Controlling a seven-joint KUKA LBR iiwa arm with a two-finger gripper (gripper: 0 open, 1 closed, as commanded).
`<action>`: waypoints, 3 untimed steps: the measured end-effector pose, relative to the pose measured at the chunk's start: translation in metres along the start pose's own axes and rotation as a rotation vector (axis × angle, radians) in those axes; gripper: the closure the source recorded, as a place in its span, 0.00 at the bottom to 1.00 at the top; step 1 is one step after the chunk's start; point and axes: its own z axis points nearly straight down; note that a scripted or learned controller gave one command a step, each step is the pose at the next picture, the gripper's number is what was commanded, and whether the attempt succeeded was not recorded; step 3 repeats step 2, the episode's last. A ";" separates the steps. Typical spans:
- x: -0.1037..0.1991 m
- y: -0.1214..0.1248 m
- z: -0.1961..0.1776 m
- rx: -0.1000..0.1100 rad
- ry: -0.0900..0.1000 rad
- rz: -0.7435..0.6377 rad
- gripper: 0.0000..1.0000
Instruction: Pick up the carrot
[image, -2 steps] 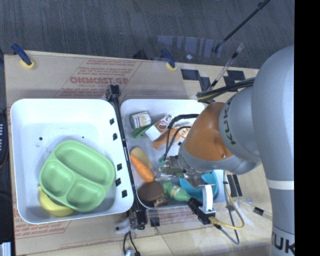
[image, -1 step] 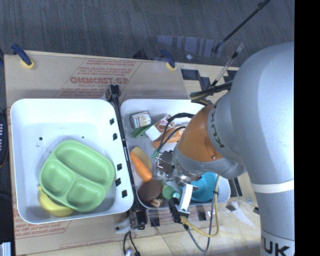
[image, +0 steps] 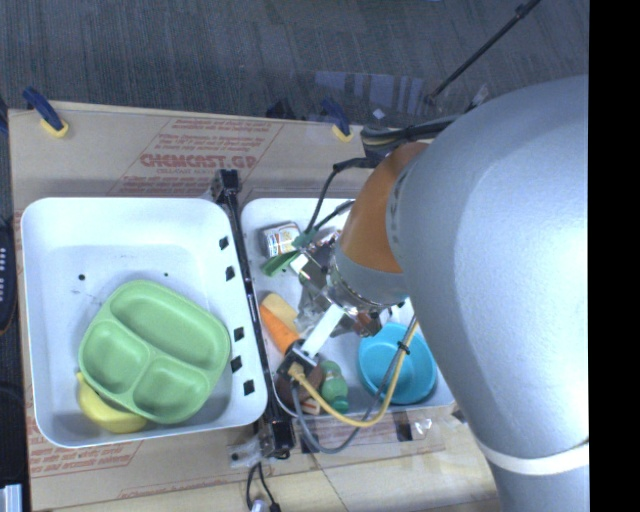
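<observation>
Gripper (image: 314, 292) hangs low in the right bin (image: 262, 212); whether it is spread or closed cannot be told. Carrot (image: 279, 322) lies just beside it, near the bin's left wall. Best approach, likely: centre over the carrot's middle and straddle its width.

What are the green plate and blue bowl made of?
The green divided plate looks like moulded plastic: even colour, rounded compartments, soft sheen. The blue bowl seems plastic too, smooth and uniformly coloured, though partly hidden.
</observation>
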 end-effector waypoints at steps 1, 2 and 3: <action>0.025 -0.055 0.003 0.006 -0.008 0.131 1.00; 0.026 -0.055 -0.006 0.015 -0.012 0.117 1.00; 0.026 -0.055 -0.006 0.015 -0.012 0.117 1.00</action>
